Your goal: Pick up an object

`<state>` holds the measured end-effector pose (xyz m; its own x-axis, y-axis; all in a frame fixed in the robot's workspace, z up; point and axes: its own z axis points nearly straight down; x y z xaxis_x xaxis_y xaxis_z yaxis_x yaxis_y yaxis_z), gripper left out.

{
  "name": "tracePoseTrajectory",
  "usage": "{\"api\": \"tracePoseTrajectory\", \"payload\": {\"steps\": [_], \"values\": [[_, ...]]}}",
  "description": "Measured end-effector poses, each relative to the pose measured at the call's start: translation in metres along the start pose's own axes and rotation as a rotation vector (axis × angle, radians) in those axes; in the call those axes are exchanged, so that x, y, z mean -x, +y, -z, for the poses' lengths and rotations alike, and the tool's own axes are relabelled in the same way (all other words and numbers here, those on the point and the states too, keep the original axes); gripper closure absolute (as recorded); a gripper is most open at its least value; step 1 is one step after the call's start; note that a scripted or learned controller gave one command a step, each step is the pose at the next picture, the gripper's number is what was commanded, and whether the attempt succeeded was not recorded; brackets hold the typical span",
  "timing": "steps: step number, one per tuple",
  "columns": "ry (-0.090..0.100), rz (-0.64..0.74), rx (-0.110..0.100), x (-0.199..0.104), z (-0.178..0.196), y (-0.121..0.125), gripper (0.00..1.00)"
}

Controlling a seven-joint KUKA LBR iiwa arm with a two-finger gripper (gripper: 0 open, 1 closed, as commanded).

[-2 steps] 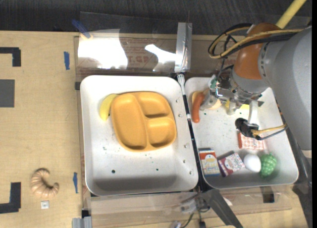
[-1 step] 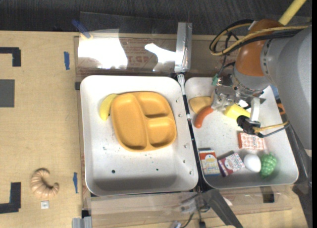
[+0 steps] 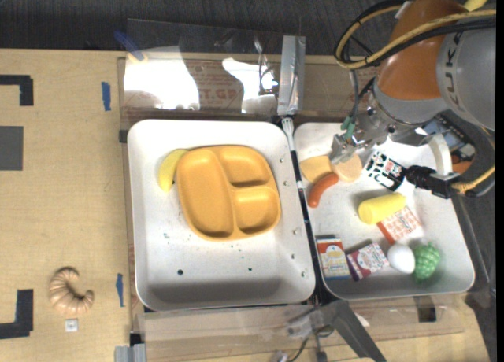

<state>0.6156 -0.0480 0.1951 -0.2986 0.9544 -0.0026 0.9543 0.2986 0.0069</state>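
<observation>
The hand [image 3: 346, 150] hangs just above the tan block [image 3: 315, 168], which lies beside the red sausage [image 3: 322, 188]; whether it grips anything I cannot tell; the block looks light and stiff, best pinched across its flat sides.

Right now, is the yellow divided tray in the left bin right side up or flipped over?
Right side up: the yellow tray shows its hollow compartments facing upward, lying flat in the left bin.

left bin [image 3: 150, 195]: orange tray [image 3: 228, 190] fills the middle; bare floor along the near and left edges.
right bin [image 3: 461, 258]: crowded; arm [image 3: 441, 53] overhangs the far edge, toys packed along the near edge.
bench [image 3: 55, 195]: open at left, croissant [image 3: 71, 289] near the near-left corner.
</observation>
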Motion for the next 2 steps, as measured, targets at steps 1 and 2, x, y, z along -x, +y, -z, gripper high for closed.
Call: {"api": "tracePoseTrajectory", "payload": {"steps": [1,2], "values": [[0.003,-0.19,-0.012,0.059,-0.084,-0.075,1.0],[0.0,-0.673,-0.008,0.06,-0.102,-0.035,1.0]]}}
